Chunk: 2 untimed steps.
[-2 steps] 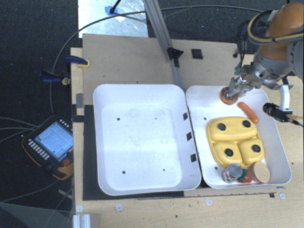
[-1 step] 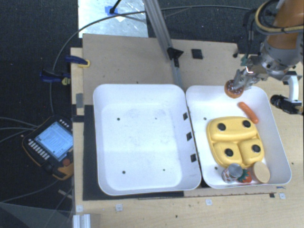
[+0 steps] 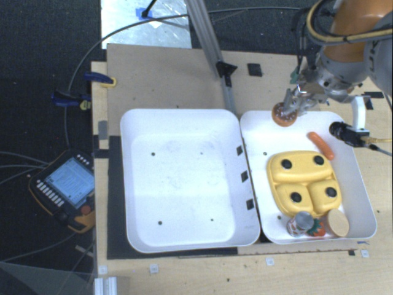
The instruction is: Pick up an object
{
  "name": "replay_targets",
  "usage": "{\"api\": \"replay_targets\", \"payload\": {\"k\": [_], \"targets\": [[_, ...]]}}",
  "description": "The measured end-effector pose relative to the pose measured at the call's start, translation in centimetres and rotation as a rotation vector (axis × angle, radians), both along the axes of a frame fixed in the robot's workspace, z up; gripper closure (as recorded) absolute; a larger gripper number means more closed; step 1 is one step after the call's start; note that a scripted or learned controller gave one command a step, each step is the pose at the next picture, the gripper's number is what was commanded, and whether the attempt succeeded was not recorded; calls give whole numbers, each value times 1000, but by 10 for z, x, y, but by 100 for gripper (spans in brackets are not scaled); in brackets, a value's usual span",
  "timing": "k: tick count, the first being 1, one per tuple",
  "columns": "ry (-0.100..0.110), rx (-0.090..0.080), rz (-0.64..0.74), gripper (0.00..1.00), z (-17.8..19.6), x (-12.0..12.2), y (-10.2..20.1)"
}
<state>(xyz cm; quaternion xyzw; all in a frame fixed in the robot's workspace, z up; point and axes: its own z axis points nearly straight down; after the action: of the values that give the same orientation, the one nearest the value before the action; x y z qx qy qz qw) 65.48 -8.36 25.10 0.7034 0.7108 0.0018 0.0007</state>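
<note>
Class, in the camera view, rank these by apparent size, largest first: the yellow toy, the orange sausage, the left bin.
1. left bin
2. yellow toy
3. orange sausage
None look close in size.

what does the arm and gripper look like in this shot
The arm is grey metal with a rounded orange band above the wrist. Dark cables loop beside the upper joint, near the orange part. The wrist narrows to a small gripper of silvery-grey parts, with a bit of green at its mount. It is too small and blurred to make out markings.
</note>
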Motion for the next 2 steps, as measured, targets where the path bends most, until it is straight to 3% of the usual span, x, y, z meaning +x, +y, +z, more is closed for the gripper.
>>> {"api": "replay_targets", "payload": {"k": [2], "targets": [[2,1,0,100,6,-14,105]]}}
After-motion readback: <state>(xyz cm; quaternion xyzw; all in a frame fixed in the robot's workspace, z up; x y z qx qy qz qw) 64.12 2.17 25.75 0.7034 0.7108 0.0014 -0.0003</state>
